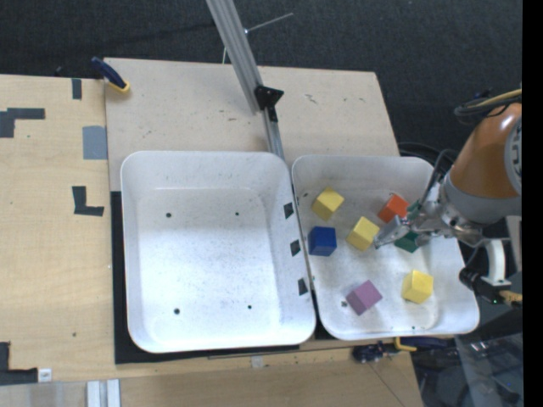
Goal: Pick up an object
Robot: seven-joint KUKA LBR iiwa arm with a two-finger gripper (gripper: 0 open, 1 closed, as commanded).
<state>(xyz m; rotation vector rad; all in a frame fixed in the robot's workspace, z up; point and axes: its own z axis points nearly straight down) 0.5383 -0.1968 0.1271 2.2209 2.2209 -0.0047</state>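
I see the left bin point(208, 253) wide open at centre frame; blocks crowd the right bin point(450, 316), a slanted metal rail point(242, 49) crossing above.

Reached in from the right, orange-banded arm point(488, 164) bent low, pincer point(392, 236) angled down-left; finger spread too small to tell.

The bench point(204, 117) is a pale wooden surface. Two shallow white bins sit side by side on it toward its near edge: the left bin point(136, 253) and the right bin point(458, 316), rims touching. A dark mat point(119, 346) shows under the left bin's near-left corner. A blue and yellow clamp point(110, 75) grips the far-left corner. Grey and black tape pieces point(93, 142) lie along the left side. A metal pole point(237, 45) stands at the far edge.
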